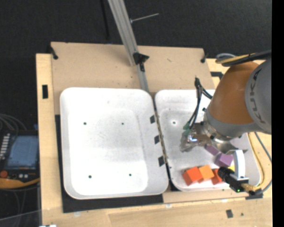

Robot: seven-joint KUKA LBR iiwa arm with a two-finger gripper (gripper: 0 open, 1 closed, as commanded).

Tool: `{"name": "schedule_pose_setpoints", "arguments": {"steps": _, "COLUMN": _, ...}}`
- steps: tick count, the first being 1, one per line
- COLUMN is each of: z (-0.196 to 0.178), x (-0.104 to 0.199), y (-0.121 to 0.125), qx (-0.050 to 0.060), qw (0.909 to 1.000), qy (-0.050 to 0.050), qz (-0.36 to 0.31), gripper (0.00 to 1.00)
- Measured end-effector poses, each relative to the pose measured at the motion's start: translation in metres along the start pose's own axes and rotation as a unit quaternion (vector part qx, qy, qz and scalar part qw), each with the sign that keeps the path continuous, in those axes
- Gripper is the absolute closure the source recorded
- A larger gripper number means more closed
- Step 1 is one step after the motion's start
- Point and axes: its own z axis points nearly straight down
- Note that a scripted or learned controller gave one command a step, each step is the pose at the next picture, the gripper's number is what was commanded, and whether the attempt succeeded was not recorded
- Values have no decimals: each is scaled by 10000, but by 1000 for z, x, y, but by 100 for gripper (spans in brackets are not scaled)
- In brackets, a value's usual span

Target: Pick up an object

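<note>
The pale wooden tabletop (109,65) carries two shallow, matte white plastic bins with rounded corners; the left bin (109,141) has a speckled floor. Over the right bin (175,108) the smooth grey-and-orange arm (236,103) holds its gripper (189,140) low; whether the fingers are spread I cannot tell. Near the bin's front wall lie a blocky orange object (199,174) and a purple block (221,157).

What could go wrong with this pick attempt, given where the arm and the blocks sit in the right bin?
1. The gripper hangs over bare bin floor, apart from the orange block, so closing here would likely grab nothing.
2. The orange block, a lighter orange block and the purple block crowd the right bin's near corner; a descent there could shove them instead of seizing one.
3. The arm partly hides the purple block, so its position is hard to judge.
</note>
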Motion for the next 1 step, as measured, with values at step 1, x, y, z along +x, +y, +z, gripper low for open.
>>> {"name": "schedule_pose_setpoints", "arguments": {"steps": 1, "z": 4, "x": 48, "y": 8, "qx": 5, "qw": 10000, "qy": -2, "qz": -17, "gripper": 100}}
